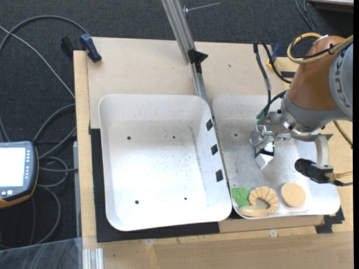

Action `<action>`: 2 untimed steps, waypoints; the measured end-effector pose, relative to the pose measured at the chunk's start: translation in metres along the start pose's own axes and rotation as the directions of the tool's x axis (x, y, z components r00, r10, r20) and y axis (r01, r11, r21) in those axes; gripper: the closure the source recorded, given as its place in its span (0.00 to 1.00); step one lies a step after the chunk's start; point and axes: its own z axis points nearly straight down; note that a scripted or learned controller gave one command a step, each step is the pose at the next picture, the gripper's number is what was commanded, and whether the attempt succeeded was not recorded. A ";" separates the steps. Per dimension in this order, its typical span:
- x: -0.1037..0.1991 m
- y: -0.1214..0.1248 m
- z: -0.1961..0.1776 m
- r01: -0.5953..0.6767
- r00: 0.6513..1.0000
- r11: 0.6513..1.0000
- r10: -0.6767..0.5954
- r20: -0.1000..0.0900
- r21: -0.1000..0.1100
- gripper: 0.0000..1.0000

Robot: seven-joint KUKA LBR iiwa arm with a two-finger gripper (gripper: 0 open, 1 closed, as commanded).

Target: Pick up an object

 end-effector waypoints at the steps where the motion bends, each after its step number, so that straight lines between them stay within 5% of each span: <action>1: 0.000 0.002 -0.042 0.000 1.000 1.000 0.000 0.000 0.000 1.00; 2: 0.060 -0.005 -0.035 0.005 1.000 1.000 -0.005 -0.004 0.008 1.00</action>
